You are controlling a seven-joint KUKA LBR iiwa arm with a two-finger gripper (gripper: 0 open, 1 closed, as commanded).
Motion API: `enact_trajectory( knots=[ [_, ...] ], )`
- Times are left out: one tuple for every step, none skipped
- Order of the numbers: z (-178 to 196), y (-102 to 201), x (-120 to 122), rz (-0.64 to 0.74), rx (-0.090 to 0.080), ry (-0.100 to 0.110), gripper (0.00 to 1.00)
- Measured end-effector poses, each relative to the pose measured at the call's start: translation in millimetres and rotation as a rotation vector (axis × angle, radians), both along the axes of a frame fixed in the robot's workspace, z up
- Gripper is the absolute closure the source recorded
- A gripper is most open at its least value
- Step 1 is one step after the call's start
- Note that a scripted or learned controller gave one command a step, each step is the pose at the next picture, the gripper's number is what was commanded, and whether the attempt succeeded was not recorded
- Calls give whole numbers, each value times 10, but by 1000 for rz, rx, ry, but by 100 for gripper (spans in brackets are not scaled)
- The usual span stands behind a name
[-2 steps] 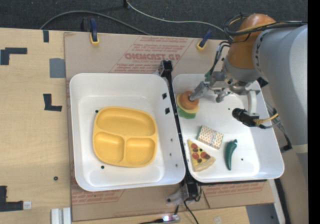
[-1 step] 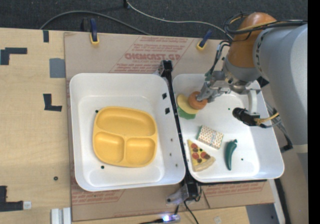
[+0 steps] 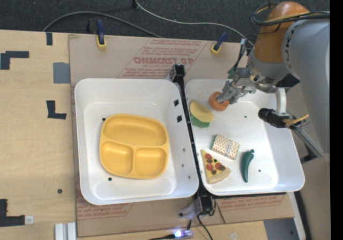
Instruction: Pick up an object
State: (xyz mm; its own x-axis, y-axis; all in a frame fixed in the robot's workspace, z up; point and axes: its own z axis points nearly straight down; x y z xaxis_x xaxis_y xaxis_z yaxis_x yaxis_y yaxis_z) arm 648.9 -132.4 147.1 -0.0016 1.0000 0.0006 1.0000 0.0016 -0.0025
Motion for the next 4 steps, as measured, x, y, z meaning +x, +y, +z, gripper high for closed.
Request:
enact_trajectory(
  knots=[
    [592,24,29,1,0,-1,100],
    [767,29,36,1,0,2,100],
    [823,553,-72,5,2,4,100],
    [768,998,-88,4,1,5,100]
  ],
)
